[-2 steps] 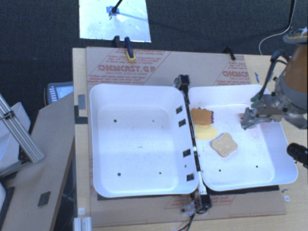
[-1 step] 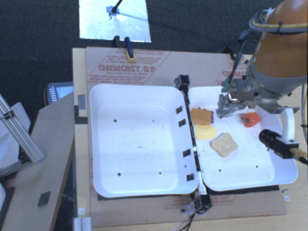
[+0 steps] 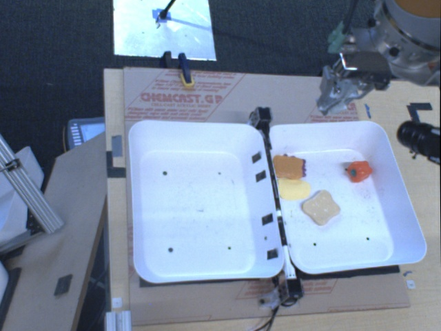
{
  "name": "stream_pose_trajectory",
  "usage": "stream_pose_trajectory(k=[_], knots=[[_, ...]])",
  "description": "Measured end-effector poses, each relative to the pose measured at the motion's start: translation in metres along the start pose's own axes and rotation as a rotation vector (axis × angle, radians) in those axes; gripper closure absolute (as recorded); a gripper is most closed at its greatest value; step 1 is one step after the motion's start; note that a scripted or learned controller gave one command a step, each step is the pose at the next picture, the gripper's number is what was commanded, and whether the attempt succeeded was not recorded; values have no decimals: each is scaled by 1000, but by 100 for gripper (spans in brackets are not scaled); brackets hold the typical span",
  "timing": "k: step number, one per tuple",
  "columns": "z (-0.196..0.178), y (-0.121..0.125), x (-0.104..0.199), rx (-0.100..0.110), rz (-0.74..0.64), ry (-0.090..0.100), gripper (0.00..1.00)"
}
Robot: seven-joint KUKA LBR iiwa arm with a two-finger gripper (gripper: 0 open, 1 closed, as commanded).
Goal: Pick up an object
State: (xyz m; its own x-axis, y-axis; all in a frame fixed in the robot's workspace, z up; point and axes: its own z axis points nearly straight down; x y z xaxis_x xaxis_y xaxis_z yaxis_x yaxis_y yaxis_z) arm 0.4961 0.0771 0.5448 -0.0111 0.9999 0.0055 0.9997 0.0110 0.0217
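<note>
The gripper [image 3: 335, 102] hangs above the far rim of the right bin [image 3: 386, 140], at about twelve o'clock from the bin's centre, with nothing between its fingers; they seem parted, though the slant blurs them. In that bin, an orange-and-purple piece [image 3: 289, 167] lies at ten o'clock against the divider, a flat yellow piece [image 3: 294, 189] touches it just below, a tan pad [image 3: 321, 207] sits near centre, and a red-orange object [image 3: 357, 171] rests at two o'clock. The left bin [image 3: 148, 133] lies alongside.
</note>
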Motion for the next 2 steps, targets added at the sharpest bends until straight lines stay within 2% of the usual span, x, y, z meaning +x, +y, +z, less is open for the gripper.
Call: stream_pose_trajectory(k=[1,2], knots=[[11,-10,118,21,-6,-1,100],[13,67,158,18,3,-4,100]])
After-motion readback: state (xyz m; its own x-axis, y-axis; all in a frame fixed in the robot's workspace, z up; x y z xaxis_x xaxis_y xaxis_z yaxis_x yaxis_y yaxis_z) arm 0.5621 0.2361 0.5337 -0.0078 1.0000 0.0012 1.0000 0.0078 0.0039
